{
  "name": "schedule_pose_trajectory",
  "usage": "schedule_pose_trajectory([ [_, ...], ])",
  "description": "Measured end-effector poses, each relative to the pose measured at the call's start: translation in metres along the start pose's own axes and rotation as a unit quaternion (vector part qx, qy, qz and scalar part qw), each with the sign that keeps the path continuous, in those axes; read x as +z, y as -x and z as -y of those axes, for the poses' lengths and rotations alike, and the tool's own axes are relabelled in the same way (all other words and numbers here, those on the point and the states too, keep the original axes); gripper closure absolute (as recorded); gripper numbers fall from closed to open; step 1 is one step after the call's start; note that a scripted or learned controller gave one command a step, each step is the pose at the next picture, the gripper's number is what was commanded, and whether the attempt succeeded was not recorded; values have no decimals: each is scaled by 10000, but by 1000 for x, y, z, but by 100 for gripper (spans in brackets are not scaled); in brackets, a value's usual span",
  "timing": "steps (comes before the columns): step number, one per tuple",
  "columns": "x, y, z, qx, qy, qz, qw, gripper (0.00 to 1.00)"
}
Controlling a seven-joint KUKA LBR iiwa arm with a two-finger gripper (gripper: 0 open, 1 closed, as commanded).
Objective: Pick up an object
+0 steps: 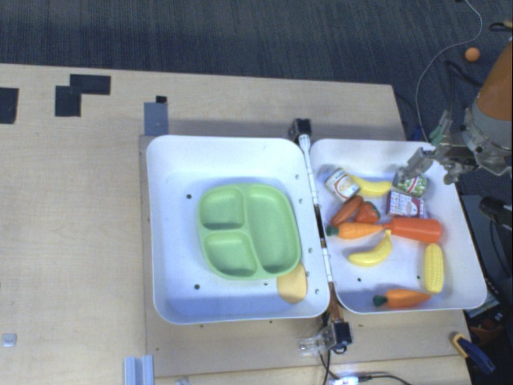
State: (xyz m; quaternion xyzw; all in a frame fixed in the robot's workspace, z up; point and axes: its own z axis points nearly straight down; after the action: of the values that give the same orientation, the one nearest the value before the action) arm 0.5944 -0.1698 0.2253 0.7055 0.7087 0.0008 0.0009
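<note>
On your left, the left bin (164, 239) holds a green divided plate (248, 231), with a yellow-orange piece (292, 285) lying at the plate's near right corner, against the bin's right wall. Cross the divider and the right bin (474, 279) carries the toy food: a small can (342, 184) near the far left, a yellow banana (373, 187) beside it, a reddish-orange piece (355, 211) below, then a long carrot (390, 229) running across the middle. A second banana (373, 253) lies just under the carrot. Nearer you, a small carrot (403, 298) rests by the front wall, with a corn cob (433, 268) upright beside it. A printed carton (406, 198) sits toward the far right. The gripper (418, 167) hangs over the carton's far end; you cannot tell from here whether its fingers are spread or closed.
</note>
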Motion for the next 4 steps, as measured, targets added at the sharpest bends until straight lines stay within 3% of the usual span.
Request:
schedule_pose_trajectory([
  [1,126,12,-16,3,45,13,10000,0],
  [2,113,12,-18,-4,75,27,10000,100],
  [3,113,12,-18,-3,73,26,10000,0],
  [4,135,8,41,16,59,36,10000,0],
])
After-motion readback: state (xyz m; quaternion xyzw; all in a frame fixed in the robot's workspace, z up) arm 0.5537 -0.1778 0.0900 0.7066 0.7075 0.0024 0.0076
